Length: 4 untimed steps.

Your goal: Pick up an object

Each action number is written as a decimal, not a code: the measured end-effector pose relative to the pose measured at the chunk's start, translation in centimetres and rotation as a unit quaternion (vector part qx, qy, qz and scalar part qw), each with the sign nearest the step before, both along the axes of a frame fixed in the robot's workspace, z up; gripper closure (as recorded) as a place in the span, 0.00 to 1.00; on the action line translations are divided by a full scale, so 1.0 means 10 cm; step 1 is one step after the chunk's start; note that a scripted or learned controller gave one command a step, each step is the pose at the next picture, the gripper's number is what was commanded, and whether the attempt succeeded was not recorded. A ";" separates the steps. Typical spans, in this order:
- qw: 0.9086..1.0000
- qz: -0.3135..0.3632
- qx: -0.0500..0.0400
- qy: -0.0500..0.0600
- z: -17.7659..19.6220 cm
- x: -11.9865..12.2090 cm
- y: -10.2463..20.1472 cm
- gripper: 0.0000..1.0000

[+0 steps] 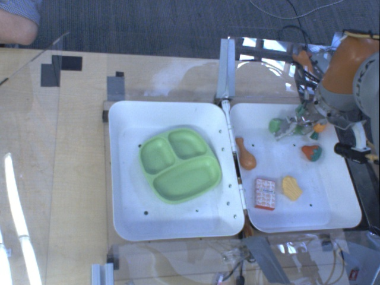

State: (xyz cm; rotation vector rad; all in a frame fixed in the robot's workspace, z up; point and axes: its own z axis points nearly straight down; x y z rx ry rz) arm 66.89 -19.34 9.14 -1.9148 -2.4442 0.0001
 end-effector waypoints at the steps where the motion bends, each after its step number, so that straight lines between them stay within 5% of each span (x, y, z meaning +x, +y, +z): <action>1: 1.000 0.023 -0.001 -0.001 0.00 0.00 0.00 0.00; 2: 0.999 0.027 -0.016 -0.012 0.01 0.00 0.43 0.00; 3: 0.993 0.115 -0.010 -0.018 0.05 -0.05 -0.11 0.00; 4: 0.997 0.069 -0.009 -0.020 -0.04 -0.33 -0.08 0.00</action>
